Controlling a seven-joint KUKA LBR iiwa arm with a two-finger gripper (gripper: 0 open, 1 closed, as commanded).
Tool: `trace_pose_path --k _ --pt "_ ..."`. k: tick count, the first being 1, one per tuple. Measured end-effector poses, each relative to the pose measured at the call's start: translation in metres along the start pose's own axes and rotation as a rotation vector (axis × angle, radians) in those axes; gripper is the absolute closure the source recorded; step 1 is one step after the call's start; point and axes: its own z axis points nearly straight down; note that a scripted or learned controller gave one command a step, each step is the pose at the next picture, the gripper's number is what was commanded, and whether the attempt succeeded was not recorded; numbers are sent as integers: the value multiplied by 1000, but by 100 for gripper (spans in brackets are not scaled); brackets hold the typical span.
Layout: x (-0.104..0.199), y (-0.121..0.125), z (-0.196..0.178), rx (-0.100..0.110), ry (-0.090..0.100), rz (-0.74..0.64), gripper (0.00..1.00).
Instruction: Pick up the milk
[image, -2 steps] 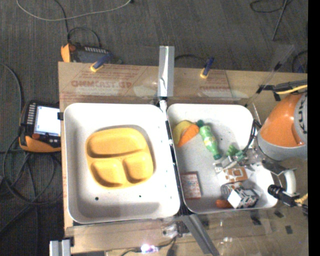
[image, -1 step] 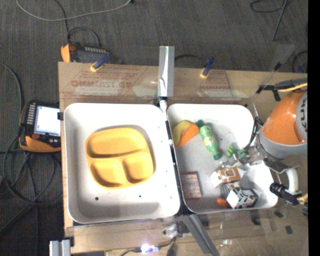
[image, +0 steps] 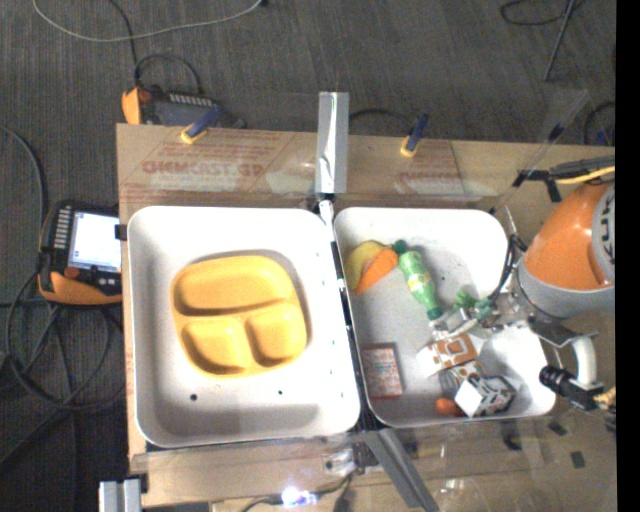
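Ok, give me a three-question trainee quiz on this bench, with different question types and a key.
1. True or false: the yellow tray lies in the left bin.
2. Multiple choice: the green bottle lies in which bin? A) left bin B) right bin C) on the floor
3. Fill in: the arm reaches in from the view's ____ side.

Key:
1. True. The tray has three compartments and lies in the middle of that bin.
2. B. It lies beside the orange carrot near the bin's far wall.
3. Right. Its gripper is low over the right bin, near the small carton.
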Motion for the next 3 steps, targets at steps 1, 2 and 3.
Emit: trace_pose_path --k 1,2,3 --pt "39 -25 8 3 -5 -147 0" --pt "39 -21 -3 -6 -6 -147 100" --pt "40 -22 -2 -3 -4 -147 0"
